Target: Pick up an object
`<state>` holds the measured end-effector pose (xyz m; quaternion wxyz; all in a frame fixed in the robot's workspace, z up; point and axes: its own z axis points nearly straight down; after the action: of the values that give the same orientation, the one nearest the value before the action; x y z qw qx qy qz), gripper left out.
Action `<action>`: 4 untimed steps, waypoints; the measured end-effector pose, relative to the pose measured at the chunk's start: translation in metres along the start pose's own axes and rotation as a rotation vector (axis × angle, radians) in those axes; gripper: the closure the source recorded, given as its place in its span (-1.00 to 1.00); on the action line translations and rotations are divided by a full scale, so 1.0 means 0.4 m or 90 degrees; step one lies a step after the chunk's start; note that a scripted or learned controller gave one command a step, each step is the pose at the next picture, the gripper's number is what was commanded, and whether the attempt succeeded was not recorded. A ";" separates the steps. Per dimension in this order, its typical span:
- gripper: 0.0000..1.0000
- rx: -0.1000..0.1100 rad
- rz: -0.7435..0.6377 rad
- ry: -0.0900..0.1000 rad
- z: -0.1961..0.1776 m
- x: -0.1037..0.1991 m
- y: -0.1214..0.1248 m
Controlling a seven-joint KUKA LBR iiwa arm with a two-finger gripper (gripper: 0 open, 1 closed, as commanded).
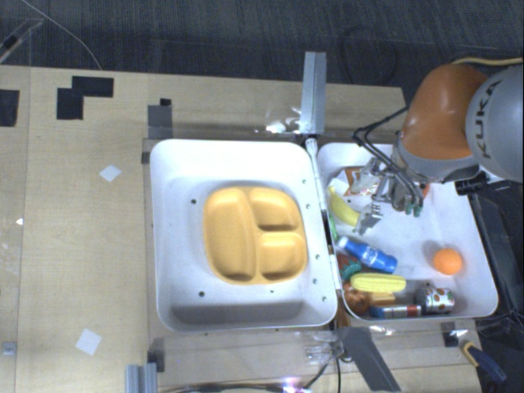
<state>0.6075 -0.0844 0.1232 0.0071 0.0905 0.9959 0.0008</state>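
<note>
The gripper (378,207) is hanging over the upper left part of the right bin (471,244); whether it is open or closed cannot be determined. The grey arm (458,125) is reaching in from the right. Below the gripper, a blue bottle (370,255), a corn cob (378,283) and an orange ball (447,260) are lying in that bin. A yellow divided tray (254,233) is occupying the left bin (176,244). Both bins are resting on a light wooden bench (74,236), bordering dark carpet (246,15).

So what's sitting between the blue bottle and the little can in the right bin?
In the camera view, a corn cob lies between the blue bottle and the can, low in the right bin.
</note>
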 end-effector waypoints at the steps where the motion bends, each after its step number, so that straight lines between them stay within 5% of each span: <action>1: -1.00 0.001 0.094 0.004 0.081 0.032 -0.052; 2: -1.00 0.002 0.180 0.003 0.065 0.013 -0.157; 3: -1.00 0.002 0.115 0.004 -0.018 0.170 -0.205; 4: -1.00 0.002 0.136 -0.001 0.085 -0.062 -0.296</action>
<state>0.6109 -0.2055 0.0891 0.0074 0.1963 0.9805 0.0000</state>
